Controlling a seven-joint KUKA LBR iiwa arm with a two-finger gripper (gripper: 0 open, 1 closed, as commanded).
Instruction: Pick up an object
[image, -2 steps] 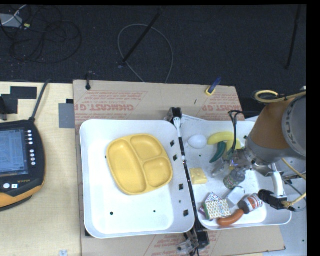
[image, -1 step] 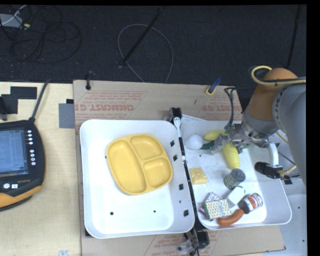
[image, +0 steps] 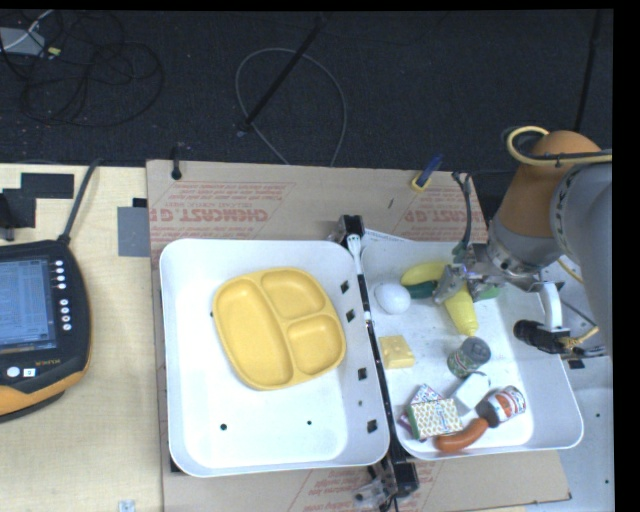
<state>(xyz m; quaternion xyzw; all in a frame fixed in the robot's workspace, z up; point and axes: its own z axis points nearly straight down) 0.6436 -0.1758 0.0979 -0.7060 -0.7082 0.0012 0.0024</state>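
Yellow bottle (image: 461, 313) just under gripper (image: 468, 283)

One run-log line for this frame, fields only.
arm: over right bin | gripper: above yellow bottle, grip unclear | left bin: yellow divided tray | pick: not confirmed

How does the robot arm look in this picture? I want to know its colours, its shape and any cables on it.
The arm is thick and rounded, grey, with an orange band above the wrist. A pale yellow cable loops over the orange part. At its end sits a small metal pincer, silver-grey with dark parts. A black piece on a pale bracket sticks out below the wrist.
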